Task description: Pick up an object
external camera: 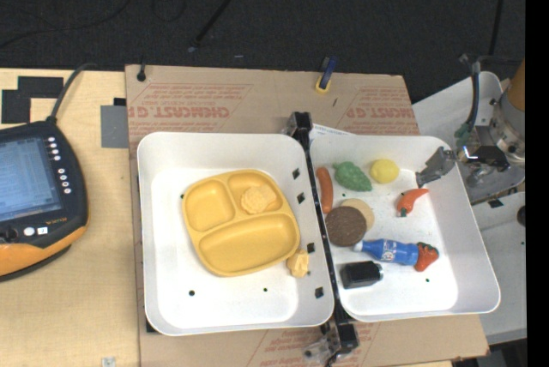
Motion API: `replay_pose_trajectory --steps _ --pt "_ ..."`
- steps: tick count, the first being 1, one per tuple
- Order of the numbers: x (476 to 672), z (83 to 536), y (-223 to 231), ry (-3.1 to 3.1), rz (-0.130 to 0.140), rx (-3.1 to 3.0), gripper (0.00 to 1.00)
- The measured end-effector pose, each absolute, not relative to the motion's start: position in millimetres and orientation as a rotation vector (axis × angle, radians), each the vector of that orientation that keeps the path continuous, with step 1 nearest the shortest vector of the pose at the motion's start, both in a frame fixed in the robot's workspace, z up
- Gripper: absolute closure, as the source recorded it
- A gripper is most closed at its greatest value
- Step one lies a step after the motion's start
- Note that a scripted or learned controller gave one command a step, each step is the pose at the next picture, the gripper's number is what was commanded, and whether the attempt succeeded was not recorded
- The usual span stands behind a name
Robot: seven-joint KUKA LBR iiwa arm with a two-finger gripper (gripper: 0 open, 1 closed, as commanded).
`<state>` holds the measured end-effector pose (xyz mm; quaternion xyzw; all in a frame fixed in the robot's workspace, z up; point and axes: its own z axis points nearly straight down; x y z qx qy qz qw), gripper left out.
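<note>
I had the gripper hanging over the right bin's far right corner, and whether its fingers were apart or together I couldn't tell. Nothing sat between them. The nearest pick, an orange-red toy, lay just below the tip. Toys crowded that bin: green piece, yellow ball, sausage by the divider, brown disc, blue bottle, black block. The bin wall looked like the obstacle. The yellow divided plate filled the left bin.
</note>
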<state>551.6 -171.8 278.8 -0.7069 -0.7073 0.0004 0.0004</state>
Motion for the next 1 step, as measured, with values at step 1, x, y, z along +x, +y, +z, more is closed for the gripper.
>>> replay_pose_trajectory --steps 1 --pt "512.5 202.2 -56.3 -2.221 0.007 -2.203 0.00"
